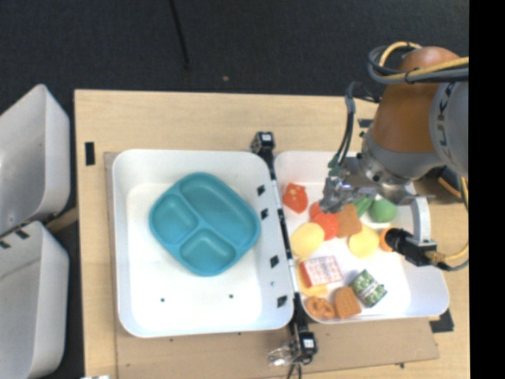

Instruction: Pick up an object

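The gripper (339, 198) hangs low over the right bin (426, 290) among crowded toy foods, touching or just above an orange piece (347, 221), its own bulk hiding whether anything is caught, while the green piece (383, 209) sits half-covered.

The arm (414, 125) comes in from the right edge of the frame, its orange band bulging at upper right with yellow and black cables looped over it. Below the band the grey wrist angles down and left, the gripper (338, 194) sitting low at right of centre, pointed steeply downward.
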Available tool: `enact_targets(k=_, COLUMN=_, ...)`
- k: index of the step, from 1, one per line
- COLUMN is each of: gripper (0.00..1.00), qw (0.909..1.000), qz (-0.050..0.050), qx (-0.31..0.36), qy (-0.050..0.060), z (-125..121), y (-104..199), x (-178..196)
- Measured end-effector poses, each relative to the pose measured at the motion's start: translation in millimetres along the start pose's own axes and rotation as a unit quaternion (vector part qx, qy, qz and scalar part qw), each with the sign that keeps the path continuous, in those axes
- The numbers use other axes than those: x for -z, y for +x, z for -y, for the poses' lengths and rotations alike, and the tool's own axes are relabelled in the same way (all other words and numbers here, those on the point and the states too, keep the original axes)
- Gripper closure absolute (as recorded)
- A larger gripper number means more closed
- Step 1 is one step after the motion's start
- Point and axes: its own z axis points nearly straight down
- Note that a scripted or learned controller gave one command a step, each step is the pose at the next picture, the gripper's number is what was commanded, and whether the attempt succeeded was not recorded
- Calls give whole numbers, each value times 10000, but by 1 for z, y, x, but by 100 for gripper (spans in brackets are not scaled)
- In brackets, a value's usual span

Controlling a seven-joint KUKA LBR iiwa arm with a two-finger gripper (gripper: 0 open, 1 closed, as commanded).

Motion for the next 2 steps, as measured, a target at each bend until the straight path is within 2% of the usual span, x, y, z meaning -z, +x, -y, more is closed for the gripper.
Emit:
enact_targets(k=1, gripper=100, qw=10000, qz=3, qx=-4, qy=-2, z=-21, y=47, x=0)
enact_targets(k=2, gripper=100, qw=10000, qz=-1, qx=-5, qy=1, z=-26, y=97, x=5)
